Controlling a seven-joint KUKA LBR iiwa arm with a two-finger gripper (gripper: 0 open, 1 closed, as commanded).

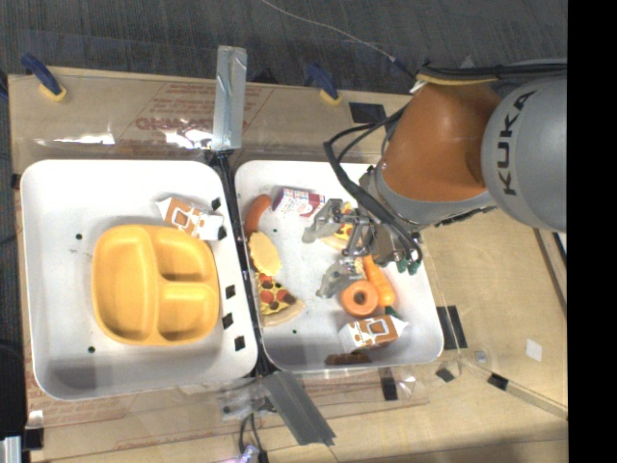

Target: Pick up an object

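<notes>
Tool (333, 254) spread open, gripping nothing, low in right bin (289, 350) near right wall, beside orange ring (362, 298) for grabbing.

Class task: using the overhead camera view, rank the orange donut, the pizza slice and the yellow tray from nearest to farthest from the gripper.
1. Orange donut: in the right bin, just below the gripper.
2. Pizza slice: same bin, by its left wall, left of the gripper.
3. Yellow tray: in the left bin, far to the left, across the divider.
</notes>
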